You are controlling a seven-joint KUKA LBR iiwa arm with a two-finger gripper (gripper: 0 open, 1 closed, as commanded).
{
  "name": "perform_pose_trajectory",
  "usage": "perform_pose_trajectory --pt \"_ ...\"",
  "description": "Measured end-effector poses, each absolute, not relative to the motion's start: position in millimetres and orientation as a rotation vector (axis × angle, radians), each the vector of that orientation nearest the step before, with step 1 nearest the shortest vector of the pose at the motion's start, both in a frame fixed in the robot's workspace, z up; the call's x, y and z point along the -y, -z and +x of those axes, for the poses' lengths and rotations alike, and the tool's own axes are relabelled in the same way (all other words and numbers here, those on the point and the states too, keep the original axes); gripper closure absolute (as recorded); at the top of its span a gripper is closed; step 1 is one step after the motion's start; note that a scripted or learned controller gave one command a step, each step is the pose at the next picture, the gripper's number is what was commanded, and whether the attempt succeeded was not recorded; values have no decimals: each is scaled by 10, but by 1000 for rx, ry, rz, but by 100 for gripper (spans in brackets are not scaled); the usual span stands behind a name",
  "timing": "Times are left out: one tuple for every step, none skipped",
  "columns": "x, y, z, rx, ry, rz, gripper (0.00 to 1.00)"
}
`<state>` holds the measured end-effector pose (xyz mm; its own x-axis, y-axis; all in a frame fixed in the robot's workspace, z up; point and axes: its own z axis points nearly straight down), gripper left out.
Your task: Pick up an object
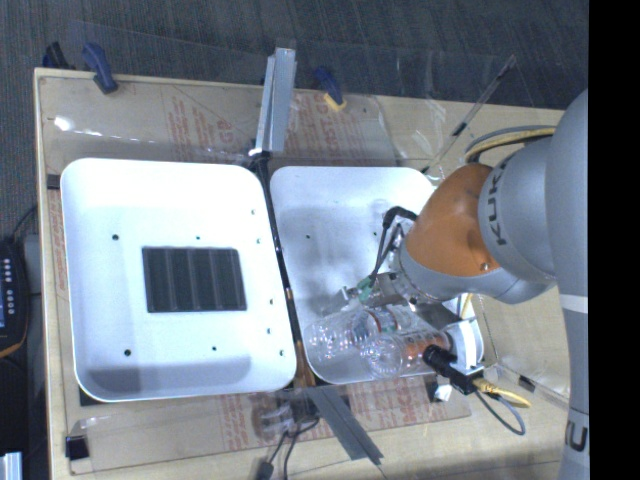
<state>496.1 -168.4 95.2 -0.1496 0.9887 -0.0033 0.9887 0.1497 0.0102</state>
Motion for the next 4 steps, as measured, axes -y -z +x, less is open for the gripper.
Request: perform_pose_trajectory --pt "1576 -923 4778 -2376 -2 2054 0" --pt "2059 -1038 4790 -2214 -7 2236 0" --pt "2064 -938 4790 -2382 -4 2051 0" --pt "2103 -1240 5595 -2608 -1 1745 0"
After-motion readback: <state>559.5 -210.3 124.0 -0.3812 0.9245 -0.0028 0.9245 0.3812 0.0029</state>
